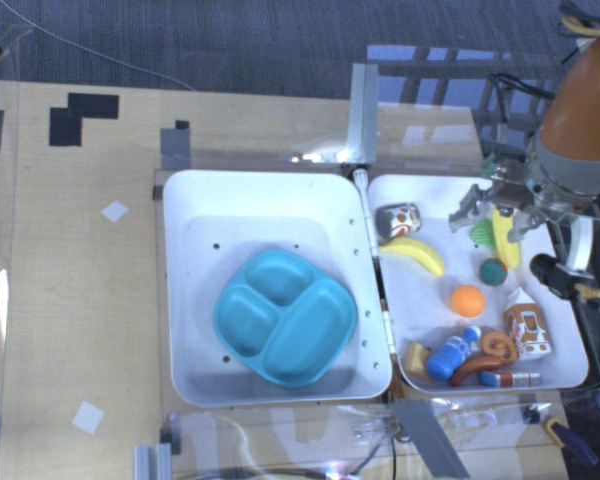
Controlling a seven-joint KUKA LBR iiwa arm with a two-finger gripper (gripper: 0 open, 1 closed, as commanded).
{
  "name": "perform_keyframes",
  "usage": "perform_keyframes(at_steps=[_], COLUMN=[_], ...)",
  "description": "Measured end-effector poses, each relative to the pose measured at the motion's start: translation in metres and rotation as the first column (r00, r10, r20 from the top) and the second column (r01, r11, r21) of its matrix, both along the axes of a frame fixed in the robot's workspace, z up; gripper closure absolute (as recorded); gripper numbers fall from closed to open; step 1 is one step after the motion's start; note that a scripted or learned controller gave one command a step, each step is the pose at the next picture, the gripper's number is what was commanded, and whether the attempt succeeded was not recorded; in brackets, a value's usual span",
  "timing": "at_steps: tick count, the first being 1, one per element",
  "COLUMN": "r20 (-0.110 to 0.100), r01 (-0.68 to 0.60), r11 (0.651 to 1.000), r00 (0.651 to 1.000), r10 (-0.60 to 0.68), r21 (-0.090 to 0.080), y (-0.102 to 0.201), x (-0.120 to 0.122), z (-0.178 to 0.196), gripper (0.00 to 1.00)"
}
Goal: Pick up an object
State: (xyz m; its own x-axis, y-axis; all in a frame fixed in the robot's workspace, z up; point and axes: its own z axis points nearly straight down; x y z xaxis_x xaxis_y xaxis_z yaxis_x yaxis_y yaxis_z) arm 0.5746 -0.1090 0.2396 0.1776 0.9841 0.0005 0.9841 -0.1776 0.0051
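Shallow white left bin (pixel 190 298) with a blue split plastic plate (pixel 285 315), right white bin (pixel 420 193) with yellow banana (pixel 415 255), orange ball (pixel 467 301), small toys, tool (pixel 497 208) fingers spread above them

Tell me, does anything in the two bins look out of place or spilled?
Nothing looks spilled or damaged. The blue divided plate lies flat in the left bin, turned at an angle to its walls. The toys in the right bin are scattered loosely, several piled against its near edge. The hand is above the yellow-green item.

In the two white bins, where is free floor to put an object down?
Left bin: bare floor all around the blue plate, widest behind it. Right bin: a patch between banana and orange ball. Its near edge is crowded.
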Motion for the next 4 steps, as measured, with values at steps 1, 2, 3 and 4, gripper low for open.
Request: perform_keyframes(at_steps=[1,2,3,4], r20=[0.023,0.023,-0.001,0.005], r01=[0.093,0.095,-0.207,-0.276], r11=[0.996,0.996,0.978,0.961], r00=[0.995,0.995,0.978,0.961], r10=[-0.093,-0.095,0.207,0.276], r21=[-0.001,-0.001,-0.001,-0.003], y=[-0.020,-0.020,0.007,0.016], x=[0.020,0.020,0.032,0.005], z=[-0.132,-0.132,-0.111,-0.151], gripper=[0.00,0.00,0.00,0.00])
